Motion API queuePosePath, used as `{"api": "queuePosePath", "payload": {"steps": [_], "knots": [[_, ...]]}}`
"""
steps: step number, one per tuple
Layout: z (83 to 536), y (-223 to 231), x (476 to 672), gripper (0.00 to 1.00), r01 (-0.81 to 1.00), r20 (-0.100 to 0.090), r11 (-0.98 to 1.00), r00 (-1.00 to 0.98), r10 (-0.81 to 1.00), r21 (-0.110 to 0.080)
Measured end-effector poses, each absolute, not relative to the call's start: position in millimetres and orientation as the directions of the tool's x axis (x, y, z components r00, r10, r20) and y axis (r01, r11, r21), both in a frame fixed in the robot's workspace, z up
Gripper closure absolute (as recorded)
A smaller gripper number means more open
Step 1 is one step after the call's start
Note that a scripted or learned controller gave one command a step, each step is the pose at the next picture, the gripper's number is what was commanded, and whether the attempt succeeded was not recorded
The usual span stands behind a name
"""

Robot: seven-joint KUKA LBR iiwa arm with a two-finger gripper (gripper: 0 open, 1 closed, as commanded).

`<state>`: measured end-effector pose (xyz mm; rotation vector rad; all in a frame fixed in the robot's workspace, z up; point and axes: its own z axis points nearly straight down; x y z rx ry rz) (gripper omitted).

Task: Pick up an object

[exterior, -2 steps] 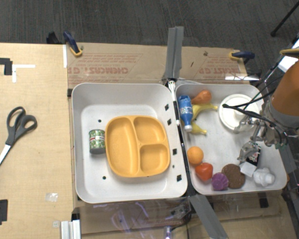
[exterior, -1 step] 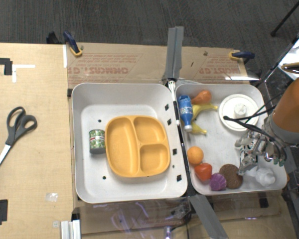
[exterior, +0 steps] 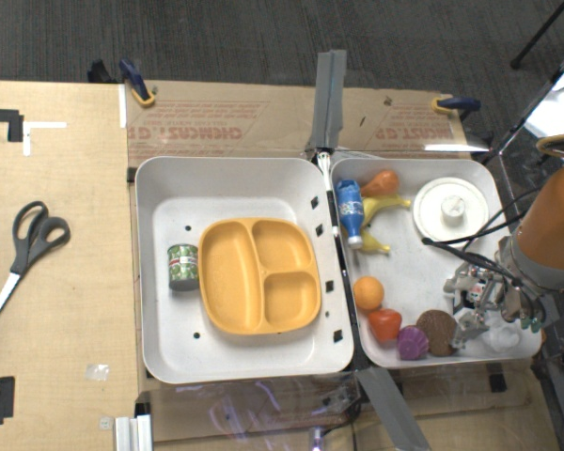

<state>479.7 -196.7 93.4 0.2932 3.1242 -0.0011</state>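
Observation:
The right bin [exterior: 409, 269] holds a blue bottle [exterior: 349, 210], a yellow banana [exterior: 383, 212], an orange-red fruit [exterior: 383, 180], a round white lid [exterior: 451, 208], an orange [exterior: 368, 292], a red fruit [exterior: 385, 323], a purple piece [exterior: 413, 343] and a brown ball [exterior: 438, 330]. My gripper [exterior: 477, 308] hangs low over the bin's near right corner, just right of the brown ball. Nothing shows in its grasp. Cables and the orange wrist band crowd around it.
The left bin [exterior: 160, 318] carries a yellow divided plate [exterior: 260, 275] and a small green can [exterior: 182, 267] beside it. Scissors [exterior: 28, 242] lie on the bench at the far left. A grey bar [exterior: 329, 101] stands between the bins at the back.

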Motion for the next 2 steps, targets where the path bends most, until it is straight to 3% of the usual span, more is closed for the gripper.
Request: {"api": "queuePosePath", "payload": {"steps": [1, 2], "knots": [[94.3, -219.8, 480.5, 0.00, 0.190, -0.006, 0.982, -0.982, 0.190, 0.001], [94.5, -220.4, 480.6, 0.00, 0.071, -0.007, 0.997, -0.997, 0.071, -0.001]]}}
